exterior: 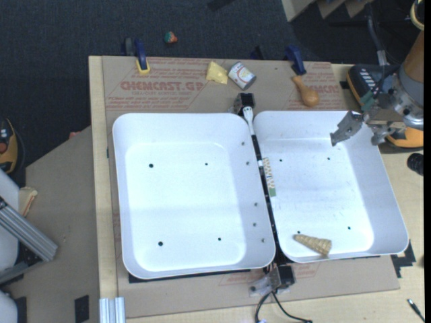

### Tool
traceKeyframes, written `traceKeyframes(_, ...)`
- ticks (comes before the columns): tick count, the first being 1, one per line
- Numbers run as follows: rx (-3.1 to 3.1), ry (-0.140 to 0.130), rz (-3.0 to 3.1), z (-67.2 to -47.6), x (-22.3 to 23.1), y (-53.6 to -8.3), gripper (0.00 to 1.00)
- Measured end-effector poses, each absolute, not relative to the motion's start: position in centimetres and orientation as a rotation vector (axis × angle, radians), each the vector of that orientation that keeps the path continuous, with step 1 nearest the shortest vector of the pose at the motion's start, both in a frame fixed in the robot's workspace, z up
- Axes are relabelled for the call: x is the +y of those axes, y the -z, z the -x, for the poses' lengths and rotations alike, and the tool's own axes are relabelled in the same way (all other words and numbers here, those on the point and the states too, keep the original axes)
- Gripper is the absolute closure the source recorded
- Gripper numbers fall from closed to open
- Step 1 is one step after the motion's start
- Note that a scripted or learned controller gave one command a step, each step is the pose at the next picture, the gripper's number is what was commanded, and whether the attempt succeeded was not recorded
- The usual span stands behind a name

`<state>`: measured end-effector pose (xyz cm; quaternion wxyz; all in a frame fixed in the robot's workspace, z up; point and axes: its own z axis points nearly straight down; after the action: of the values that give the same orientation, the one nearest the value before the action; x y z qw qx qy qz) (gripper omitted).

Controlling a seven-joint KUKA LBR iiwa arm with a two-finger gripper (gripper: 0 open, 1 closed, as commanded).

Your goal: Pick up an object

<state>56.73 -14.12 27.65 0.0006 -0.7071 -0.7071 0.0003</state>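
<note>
Insp. notes, single overhead view. Grey arm w/ two-finger end effector [357,128] sits over the far right corner of the right shallow white plastic bin [377,200]. One grey finger [342,130] points down-left into the bin; a second part shows beside it to the right. Gap between them not readable from this angle: can't tell how far open. Nothing seen between the fingers, so no hold recorded.

Only item inside either bin: tan ridged cone-shaped object [314,243], lying on its side near the right bin's front edge, well apart from the end effector. Left shallow white plastic bin [128,180] holds nothing visible. Yellow wedge-shaped block [217,73] and small brown pear-shaped piece [307,94] lie on the cardboard-covered worktop [108,86] behind the bins, outside reach area.

Step judged: approach, pre-grasp. Next move needs travel toward the bin front, alignment across the cone's narrow axis, then descent.
</note>
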Motion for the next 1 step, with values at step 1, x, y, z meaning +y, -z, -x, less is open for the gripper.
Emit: traceKeyframes(1,-2.240,0.021,2.229,-57.34,-9.89,-50.66,0.00)
